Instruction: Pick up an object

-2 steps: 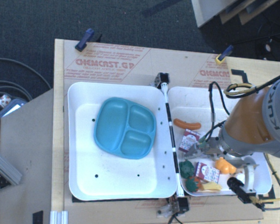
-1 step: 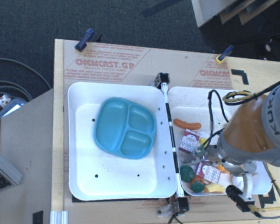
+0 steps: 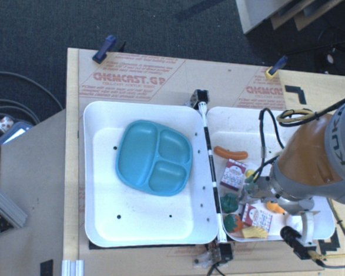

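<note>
Look at the tabletop (image 3: pixel 141 79) first. It is brown board with red writing, and it carries two white bins side by side.

The left bin (image 3: pixel 96 212) is the big open one. A blue tray (image 3: pixel 154 157) with three sections lies flat in it, near the top and toward the right wall.

The right bin (image 3: pixel 233 118) is where your arm (image 3: pixel 312 159) is. The arm comes in from the right and bends down over the bin. Its orange band is wide and round, and the grey wrist below it covers the middle and right part of the bin. Black cables loop over the top of the arm.

The tool (image 3: pixel 257 190) points down into the pile of small things near the bin's left side. It is low, right among them. The wrist hides its tips, so you cannot tell if the tool is released or clenched, and you cannot see anything held in it.

Now the small things you could pick up. A red sausage (image 3: pixel 231 153) lies near the top of the bin, apart from the arm. Just below it is a small red and white box (image 3: pixel 232 174). A dark green toy (image 3: pixel 230 203) sits under that, close to the tool. Another red and white packet (image 3: pixel 257 218) lies near the bottom edge, with a yellow piece (image 3: pixel 252 231) touching it below. A little orange piece (image 3: pixel 273 207) shows just under the wrist.
</note>
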